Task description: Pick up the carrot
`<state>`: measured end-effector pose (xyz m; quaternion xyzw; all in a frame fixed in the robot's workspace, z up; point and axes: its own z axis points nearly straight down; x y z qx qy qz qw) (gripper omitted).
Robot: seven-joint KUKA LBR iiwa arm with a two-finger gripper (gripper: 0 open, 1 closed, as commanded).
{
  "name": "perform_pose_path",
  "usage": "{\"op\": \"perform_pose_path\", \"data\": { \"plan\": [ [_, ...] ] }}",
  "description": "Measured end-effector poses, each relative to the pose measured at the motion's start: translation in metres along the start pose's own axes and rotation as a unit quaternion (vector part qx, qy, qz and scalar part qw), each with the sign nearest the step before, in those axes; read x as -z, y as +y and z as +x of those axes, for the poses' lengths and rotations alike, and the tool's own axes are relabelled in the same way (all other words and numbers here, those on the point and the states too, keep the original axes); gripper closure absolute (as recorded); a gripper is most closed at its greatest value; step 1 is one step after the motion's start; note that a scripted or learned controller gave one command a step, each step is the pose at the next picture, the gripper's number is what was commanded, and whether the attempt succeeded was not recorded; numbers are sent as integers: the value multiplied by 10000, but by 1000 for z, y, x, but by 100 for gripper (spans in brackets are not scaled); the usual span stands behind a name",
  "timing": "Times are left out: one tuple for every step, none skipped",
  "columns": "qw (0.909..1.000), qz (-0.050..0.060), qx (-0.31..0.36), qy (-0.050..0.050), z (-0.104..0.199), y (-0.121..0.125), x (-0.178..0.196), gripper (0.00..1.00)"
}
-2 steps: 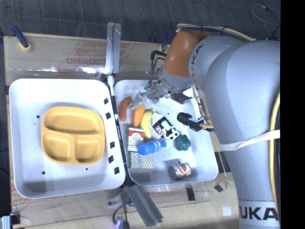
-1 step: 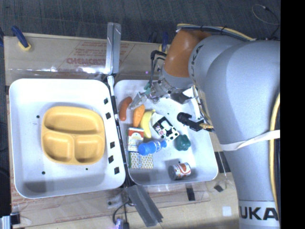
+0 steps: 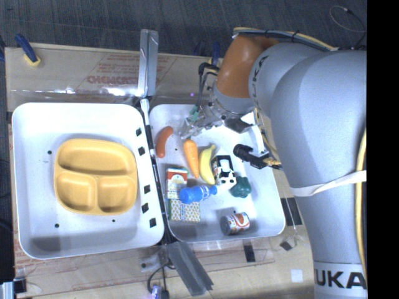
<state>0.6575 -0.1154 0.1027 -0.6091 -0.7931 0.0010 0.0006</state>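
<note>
The carrot (image 3: 191,158) is a short orange cone lying lengthwise in the middle of the right bin (image 3: 271,213), with its tip pointing toward the front. It lies between a reddish sausage (image 3: 163,140) on its left and a yellow banana (image 3: 207,162) on its right. My gripper (image 3: 196,121) hangs from the orange-banded wrist over the back of the same bin, just behind the carrot's thick end and apart from it. Nothing shows between its tips.
Around the carrot lie a black-and-white cow toy (image 3: 224,170), a blue bottle (image 3: 196,194), a teal toy (image 3: 240,187), a small can (image 3: 235,222) and two little boxes (image 3: 179,195). The left bin (image 3: 25,229) holds a yellow compartment tray (image 3: 96,174).
</note>
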Motion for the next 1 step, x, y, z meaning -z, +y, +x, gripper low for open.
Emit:
{"op": "perform_pose_path", "data": {
  "plan": [
    [9986,-6,-536,1,60,8,90,100]
  ]
}}
